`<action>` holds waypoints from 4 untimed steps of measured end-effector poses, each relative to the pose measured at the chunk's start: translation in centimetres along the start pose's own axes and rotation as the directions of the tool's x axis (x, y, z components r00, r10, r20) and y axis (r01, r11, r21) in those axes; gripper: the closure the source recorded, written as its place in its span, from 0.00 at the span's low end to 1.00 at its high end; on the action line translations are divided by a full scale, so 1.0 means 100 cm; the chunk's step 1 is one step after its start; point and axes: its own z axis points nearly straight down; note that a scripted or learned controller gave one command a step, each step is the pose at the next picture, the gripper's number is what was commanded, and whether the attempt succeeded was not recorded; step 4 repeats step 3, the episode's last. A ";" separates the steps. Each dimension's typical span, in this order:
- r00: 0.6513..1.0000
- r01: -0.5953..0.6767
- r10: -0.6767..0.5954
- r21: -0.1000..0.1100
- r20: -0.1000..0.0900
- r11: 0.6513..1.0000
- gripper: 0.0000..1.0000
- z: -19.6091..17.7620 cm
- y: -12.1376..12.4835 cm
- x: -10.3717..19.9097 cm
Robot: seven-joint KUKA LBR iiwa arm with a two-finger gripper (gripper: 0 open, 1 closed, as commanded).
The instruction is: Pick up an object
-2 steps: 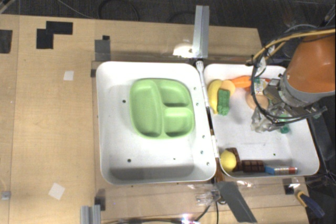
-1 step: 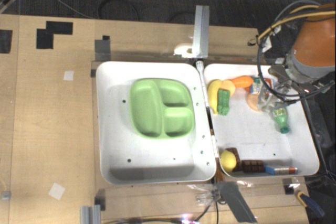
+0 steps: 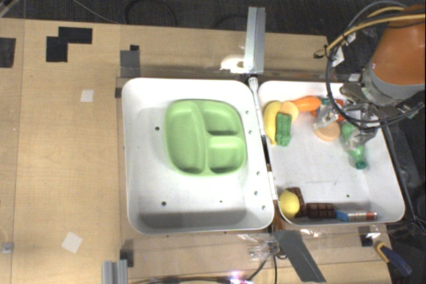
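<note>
Note that the jaws hang low in the right white plastic bin, near the round tan disc-shaped object and small green bottle-like object, presumably positioned for a pick, though their state cannot be told.

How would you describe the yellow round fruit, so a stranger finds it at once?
Look in the right bin, at its near left corner. The lemon lies there, beside a brown chocolate bar. It is the one small round yellow thing; the banana is long and lies at the far side.
</note>
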 end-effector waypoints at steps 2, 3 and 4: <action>0.999 -0.052 0.052 0.000 -0.001 0.999 0.00 0.079 -0.029 0.033; 0.993 0.116 -0.116 0.004 0.000 0.993 0.00 0.077 0.033 0.060; 0.993 0.116 -0.116 0.004 0.000 0.993 0.00 0.077 0.033 0.060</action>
